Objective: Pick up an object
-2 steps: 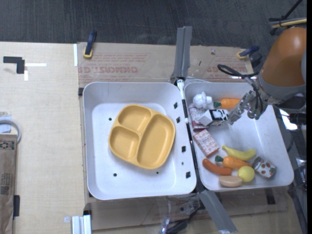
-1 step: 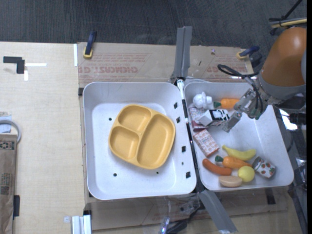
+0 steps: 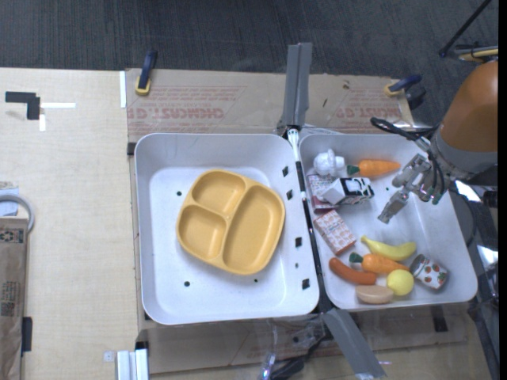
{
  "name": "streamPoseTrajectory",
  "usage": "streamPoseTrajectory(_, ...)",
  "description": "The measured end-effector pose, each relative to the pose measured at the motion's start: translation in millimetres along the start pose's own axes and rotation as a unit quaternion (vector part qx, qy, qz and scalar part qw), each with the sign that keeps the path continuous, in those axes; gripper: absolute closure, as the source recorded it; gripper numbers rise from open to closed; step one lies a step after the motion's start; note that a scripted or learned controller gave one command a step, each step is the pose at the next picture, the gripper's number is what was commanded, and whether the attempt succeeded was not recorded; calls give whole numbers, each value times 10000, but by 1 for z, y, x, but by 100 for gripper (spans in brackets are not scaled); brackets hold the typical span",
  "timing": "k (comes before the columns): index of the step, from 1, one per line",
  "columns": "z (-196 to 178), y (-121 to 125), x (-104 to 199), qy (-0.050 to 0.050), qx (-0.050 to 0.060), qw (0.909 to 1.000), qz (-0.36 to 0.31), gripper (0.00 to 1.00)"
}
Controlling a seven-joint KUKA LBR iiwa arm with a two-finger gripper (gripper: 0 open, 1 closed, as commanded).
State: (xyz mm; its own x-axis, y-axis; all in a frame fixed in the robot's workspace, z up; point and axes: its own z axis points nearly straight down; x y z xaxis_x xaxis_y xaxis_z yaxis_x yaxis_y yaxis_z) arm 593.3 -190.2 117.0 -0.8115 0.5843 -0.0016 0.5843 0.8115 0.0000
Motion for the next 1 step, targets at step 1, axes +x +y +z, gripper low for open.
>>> streamPoseTrajectory(1,27,53,-10,62,57,9943,1063,0)
